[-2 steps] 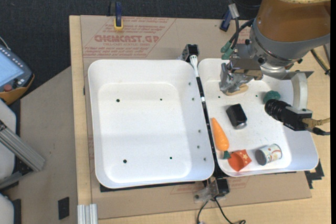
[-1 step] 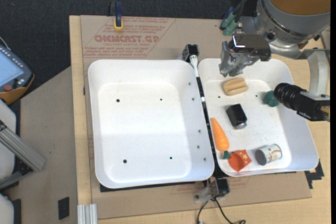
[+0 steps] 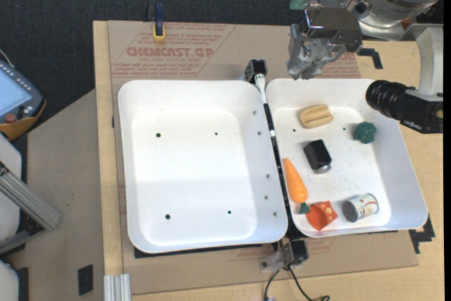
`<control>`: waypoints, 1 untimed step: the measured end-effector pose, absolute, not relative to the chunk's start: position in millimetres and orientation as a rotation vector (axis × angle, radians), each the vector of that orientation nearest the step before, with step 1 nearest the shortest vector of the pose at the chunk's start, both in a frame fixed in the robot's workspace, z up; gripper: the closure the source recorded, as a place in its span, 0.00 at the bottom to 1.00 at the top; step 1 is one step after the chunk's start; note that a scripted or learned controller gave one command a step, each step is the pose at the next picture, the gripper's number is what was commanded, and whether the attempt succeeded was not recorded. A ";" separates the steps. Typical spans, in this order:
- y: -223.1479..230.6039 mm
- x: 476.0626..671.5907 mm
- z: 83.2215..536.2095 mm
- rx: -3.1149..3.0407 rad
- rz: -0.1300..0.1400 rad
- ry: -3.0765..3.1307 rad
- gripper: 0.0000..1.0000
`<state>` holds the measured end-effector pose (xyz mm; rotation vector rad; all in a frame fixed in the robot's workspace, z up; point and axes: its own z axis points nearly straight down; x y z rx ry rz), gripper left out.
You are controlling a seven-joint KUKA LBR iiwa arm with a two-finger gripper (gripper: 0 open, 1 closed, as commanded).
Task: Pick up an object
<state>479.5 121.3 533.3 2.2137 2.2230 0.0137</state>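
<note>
Currently, pincer (image 3: 308, 67): I see it hanging over the far rim of the right bin (image 3: 416, 180), nothing between its fingers; whether they are apart or together I cannot tell.
Bread roll (image 3: 315, 115): just in front of the pincer, the closest thing to it.
Black block (image 3: 318, 155): farther toward me than the roll.
Green lump (image 3: 365, 132): off to the pincer's arm side, near the bin's wall.
Carrot (image 3: 295, 182): along the bin's divider edge, well apart from the pincer.
Red piece (image 3: 322, 215) and small can (image 3: 361, 208): at the near rim, farthest from the pincer.
Left bin (image 3: 141, 151): beside the right one on the surface (image 3: 113, 53).
</note>
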 end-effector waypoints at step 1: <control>154.3 481.5 346.1 2.225 -0.025 2.230 1.00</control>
